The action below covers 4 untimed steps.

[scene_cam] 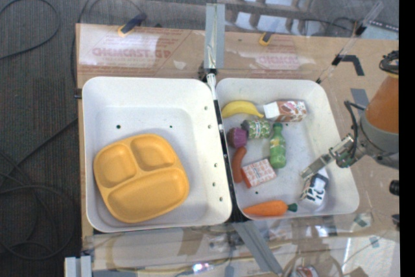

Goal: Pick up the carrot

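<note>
Counting one carrot (265, 208), one banana (242, 108), two white bins (146, 89)

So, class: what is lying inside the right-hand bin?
Inside the right bin: a banana, a carton, a green bottle, a small can, a purple item, a sausage, a red box, the carrot and a black-and-white carton, partly covered by the gripper.

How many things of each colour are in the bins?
Yellow: 2, plate, banana
Orange: 1, carrot
Green: 2, bottle, can
Red: 3, sausage, box, carton
Purple: 1, fruit
Black-white: 1, carton
Total: 10
</note>
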{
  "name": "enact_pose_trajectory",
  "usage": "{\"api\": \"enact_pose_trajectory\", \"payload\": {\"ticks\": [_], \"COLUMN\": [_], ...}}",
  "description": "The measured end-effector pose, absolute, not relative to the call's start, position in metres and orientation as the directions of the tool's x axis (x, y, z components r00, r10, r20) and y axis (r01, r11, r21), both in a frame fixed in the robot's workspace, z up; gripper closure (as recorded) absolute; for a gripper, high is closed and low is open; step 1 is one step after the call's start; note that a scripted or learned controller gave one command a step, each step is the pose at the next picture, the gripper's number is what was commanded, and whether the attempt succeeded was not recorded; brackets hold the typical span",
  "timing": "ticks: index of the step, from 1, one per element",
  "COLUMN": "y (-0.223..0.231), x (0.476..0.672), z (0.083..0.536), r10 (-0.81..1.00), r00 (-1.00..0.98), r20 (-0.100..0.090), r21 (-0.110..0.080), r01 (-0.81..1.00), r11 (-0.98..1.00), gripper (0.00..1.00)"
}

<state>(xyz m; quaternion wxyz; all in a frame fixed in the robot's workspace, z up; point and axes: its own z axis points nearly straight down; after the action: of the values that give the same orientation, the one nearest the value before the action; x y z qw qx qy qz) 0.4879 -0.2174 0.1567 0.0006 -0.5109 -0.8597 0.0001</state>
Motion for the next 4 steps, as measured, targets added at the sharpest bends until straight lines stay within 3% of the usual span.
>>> {"api": "enact_pose_trajectory", "payload": {"ticks": [1, 2, 4], "y": [-0.223, -0.223, -0.222], "x": [0.494, 0.484, 0.484], "z": [0.202, 0.125, 0.125], "r10": [0.811, 0.641, 0.641], "r00": [-0.586, -0.767, -0.768], "r20": [-0.001, 0.001, 0.002], "r21": [0.000, 0.000, 0.001], "r01": [0.811, 0.641, 0.641], "r11": [0.586, 0.767, 0.768], "gripper": [0.00, 0.00, 0.00]}}
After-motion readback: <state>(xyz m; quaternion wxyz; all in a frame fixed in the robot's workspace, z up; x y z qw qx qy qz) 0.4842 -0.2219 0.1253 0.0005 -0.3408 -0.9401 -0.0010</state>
